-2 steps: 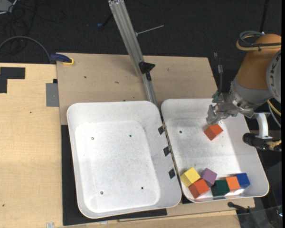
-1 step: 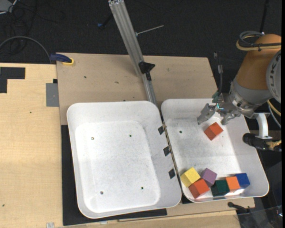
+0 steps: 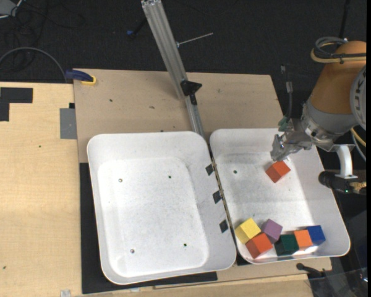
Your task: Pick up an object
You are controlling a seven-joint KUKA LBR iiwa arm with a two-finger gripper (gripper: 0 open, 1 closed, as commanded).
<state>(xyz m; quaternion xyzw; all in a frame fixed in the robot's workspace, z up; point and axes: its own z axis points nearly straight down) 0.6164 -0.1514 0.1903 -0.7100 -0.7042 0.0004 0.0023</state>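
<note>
the gripper (image 3: 283, 153) sits right above the tilted red cube (image 3: 277, 171); whether the jaws grip it i cannot tell; a corner hold could slip.

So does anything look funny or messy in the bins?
One thing stands out: a tilted red-orange cube sits alone, directly under the grey end effector, in the right white bin, far from the six coloured cubes huddled in the bin's near corner. Nothing looks spilled or broken.

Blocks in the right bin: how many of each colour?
Red: 2
Yellow: 1
Purple: 1
Green: 1
Orange: 1
Blue: 1
Total: 7
</note>
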